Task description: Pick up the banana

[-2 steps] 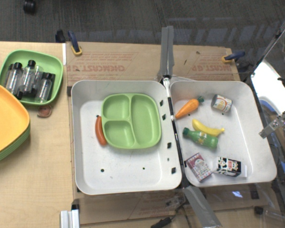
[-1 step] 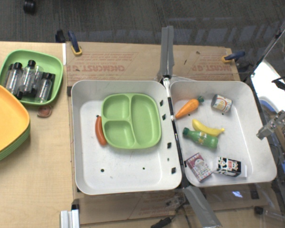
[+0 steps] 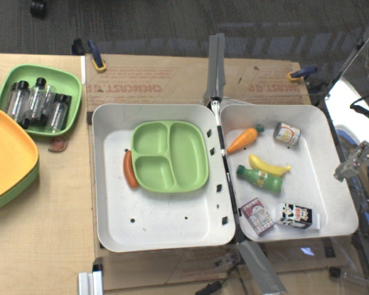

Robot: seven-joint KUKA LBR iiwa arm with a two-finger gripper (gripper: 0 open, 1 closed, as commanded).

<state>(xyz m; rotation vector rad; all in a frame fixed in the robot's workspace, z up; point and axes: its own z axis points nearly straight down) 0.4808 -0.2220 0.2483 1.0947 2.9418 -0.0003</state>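
The banana (image 3: 269, 165) lies in the right bin (image 3: 329, 165), touching the green bottle (image 3: 260, 179) just below it, long axis roughly left-right. The end effector (image 3: 352, 165) hangs beyond the bin's right rim; its opening cannot be told.

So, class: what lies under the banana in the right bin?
The banana rests partly on the green bottle, its stem end overlapping it. White bin floor surrounds it; whatever is directly beneath is covered.

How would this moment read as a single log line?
banana: right bin, beside green bottle | carrot: above | not picked yet
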